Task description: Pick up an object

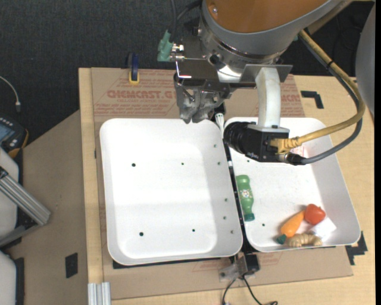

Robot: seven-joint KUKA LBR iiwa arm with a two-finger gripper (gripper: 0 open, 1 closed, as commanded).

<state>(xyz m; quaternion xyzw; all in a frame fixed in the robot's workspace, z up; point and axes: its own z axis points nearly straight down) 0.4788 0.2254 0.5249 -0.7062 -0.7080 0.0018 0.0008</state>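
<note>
Over the far rim of the left bin point(119, 179), right at its back right corner, hangs the gripper point(198, 112), grey metal fingers pointing down, and from this slanted angle I cannot tell how far apart those fingers stand; nothing shows between them. Above it the arm's big grey wrist with its orange band point(256, 15) crowds the top of the view, and a black camera-like unit point(253, 142) on a white bracket juts out over the far part of the right bin point(339, 184), a yellow cable point(333, 125) looping away to the right. Now the objects, all in the right bin: a green bottle point(244, 197) lies lengthwise just beside the shared wall between the two bins, well apart from the gripper. Down in the near right corner there's a little cluster: an orange carrot point(292, 225) tilted, a red tomato-like piece point(315, 213) touching its upper end, and a pale knobbly piece point(303, 240) lying just below them near the rim. Both bins sit on a brown cardboard sheet point(95, 119) with red print along its far edge.
</note>
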